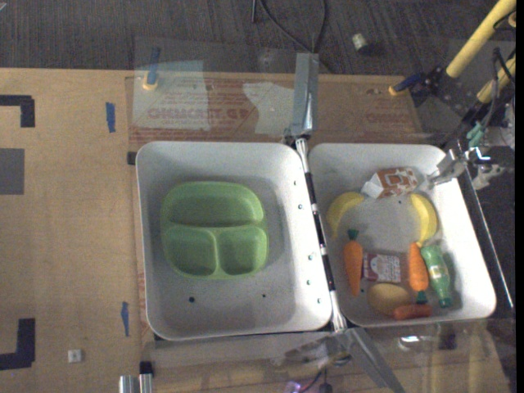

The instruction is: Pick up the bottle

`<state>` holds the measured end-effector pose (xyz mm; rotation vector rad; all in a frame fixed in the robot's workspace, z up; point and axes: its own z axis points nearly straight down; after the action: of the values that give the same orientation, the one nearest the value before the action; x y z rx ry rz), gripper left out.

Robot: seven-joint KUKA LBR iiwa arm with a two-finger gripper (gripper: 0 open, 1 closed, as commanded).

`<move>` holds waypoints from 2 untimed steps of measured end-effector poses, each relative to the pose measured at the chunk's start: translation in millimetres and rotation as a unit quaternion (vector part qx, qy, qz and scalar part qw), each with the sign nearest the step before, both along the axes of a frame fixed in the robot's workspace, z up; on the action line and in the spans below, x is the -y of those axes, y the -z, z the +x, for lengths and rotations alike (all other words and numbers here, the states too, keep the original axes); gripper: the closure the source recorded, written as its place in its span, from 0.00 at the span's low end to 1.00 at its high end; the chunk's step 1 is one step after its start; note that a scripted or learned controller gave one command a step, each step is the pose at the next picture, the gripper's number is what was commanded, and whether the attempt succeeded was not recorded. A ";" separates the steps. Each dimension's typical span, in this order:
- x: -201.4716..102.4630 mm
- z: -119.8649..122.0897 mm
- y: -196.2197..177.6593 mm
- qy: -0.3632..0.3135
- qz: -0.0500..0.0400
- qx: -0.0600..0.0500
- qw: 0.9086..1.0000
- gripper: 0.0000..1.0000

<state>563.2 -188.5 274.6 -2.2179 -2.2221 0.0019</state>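
The bottle (437, 274) is green with a pale label and lies on its side in the right bin (479, 297), close to that bin's right wall at the near end. An orange carrot (417, 268) lies right against its left side. My gripper (455, 164) hangs over the far right corner of the right bin, well behind the bottle and apart from it. It is small and partly lost among cables, and nothing shows in its grasp.
The right bin also holds two bananas (344, 207) (424, 217), a second carrot (353, 264), a small carton (395, 181), a red packet (382, 266), a yellow lump (387, 297) and a red piece (412, 310). A green divided plate (214, 229) lies in the left bin (155, 301).
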 end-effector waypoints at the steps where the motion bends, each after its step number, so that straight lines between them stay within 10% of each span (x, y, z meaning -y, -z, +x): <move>1: 26.6 -53.1 119.2 0.031 0.000 0.000 1.000 0.00; 2: 25.7 -71.7 179.7 0.041 0.004 0.002 0.999 0.00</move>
<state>491.6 -214.2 94.8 -2.3034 -2.1274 -0.0112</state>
